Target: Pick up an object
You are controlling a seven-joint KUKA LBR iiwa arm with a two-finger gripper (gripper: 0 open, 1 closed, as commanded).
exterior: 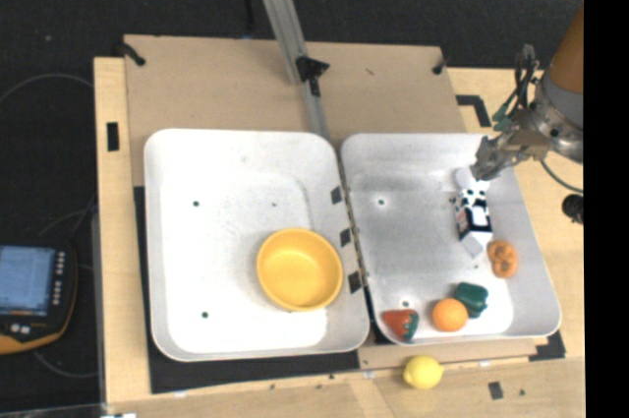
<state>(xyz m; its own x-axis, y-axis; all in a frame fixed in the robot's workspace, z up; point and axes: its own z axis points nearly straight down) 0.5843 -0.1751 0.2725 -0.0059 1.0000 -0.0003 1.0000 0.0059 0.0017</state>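
One arm (562, 101) reaching in from the right, hand (488, 160) low over right bin (413, 170), grip state unclear

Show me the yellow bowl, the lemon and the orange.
Yellow bowl (299, 268): camera view, on its inner floor.
Lemon (423, 372): camera view, on its middle, outside the bins.
Orange (450, 315): camera view, on its top, in the right bin.

A robot arm's claw (488, 160) hovers over the right bin (393, 172), just above a black-and-white object (474, 210). An orange (450, 315), green pepper (473, 297) and strawberry (400, 323) lie along its near edge; a yellow bowl (299, 268) sits in the left bin (216, 180), a lemon (423, 372) on the tabletop (216, 82).
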